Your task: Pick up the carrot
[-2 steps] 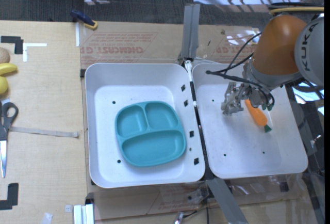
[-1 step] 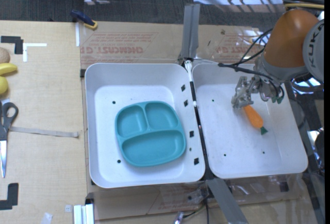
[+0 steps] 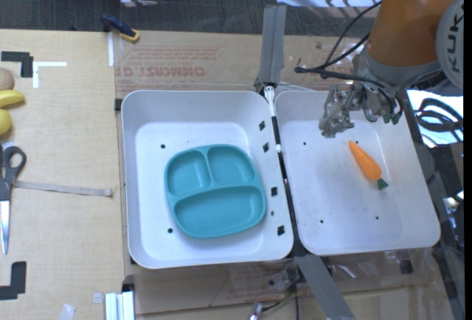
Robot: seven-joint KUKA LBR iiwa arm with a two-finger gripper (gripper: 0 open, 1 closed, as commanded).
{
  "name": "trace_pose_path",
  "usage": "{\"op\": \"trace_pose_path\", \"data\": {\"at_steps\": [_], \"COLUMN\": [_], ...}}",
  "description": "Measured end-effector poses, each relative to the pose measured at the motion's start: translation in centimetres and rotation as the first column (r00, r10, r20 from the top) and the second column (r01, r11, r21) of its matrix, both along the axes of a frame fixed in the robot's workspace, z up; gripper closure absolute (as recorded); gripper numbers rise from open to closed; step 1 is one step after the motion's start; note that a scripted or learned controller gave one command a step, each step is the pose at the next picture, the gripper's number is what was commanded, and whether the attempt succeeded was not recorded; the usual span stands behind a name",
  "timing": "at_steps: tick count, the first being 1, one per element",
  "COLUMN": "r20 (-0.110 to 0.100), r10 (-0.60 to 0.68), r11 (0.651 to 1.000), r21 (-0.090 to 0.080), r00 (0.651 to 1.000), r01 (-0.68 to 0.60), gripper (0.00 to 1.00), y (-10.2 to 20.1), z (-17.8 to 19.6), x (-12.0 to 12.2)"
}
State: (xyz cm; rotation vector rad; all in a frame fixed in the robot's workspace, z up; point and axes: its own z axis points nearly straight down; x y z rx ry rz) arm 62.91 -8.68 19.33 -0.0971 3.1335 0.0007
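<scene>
An orange carrot (image 3: 366, 163) with a small green tip lies slanted on the floor of the right bin (image 3: 332, 230), toward its right side. My gripper (image 3: 336, 122) hangs over the back of that bin, up and to the left of the carrot and apart from it. Nothing shows between its fingers. The orange band of the arm (image 3: 409, 16) rises above it at the upper right.
The left bin (image 3: 140, 186) holds a teal divided plate (image 3: 214, 191). Scissors (image 3: 7, 178) and a banana (image 3: 9, 108) lie on the bench at the far left. Cables trail around the wrist by the right bin's back right corner.
</scene>
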Motion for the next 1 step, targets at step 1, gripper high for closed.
{"op": "trace_pose_path", "data": {"at_steps": [1], "r20": [-0.001], "r10": [0.029], "r11": [1.0], "r21": [-0.001], "r00": [1.0], "r01": [-0.029], "gripper": [1.0], "y": [-6.74], "z": [-9.98], "x": [-0.24]}}
